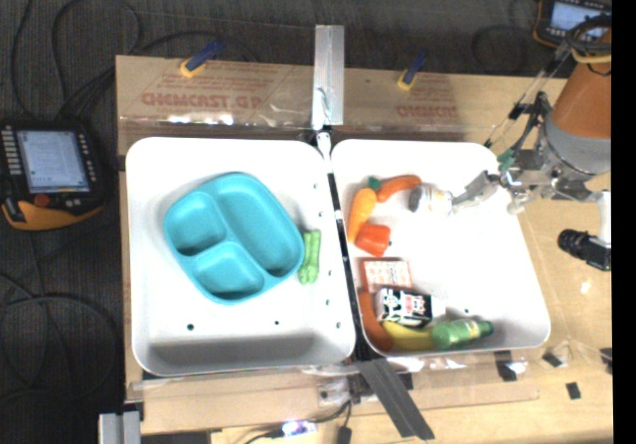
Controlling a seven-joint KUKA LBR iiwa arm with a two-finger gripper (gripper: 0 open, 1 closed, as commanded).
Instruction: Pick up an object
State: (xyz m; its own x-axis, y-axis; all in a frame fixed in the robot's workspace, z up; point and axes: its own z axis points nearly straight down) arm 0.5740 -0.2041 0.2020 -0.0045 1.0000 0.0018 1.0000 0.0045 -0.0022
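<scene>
My gripper (465,196) reaches in from the right over the upper part of the right bin (497,263). Just off its tip lies a small grey-white object (427,199), and whether the two touch is unclear. An orange carrot (398,185) lies just left of that object. Further left are a yellow-orange pepper (362,210) and a red-orange piece (373,237). A pinkish box (386,273), a black-and-white carton (403,307), a banana (401,335) and a green bottle (460,332) crowd the bin's near left corner.
The left bin (159,323) holds a blue divided plate (232,235) and a green pod (310,256) against its right wall. A metal post (329,74) stands behind the gap between the bins. A black part (584,246) sits on the bench at the right.
</scene>
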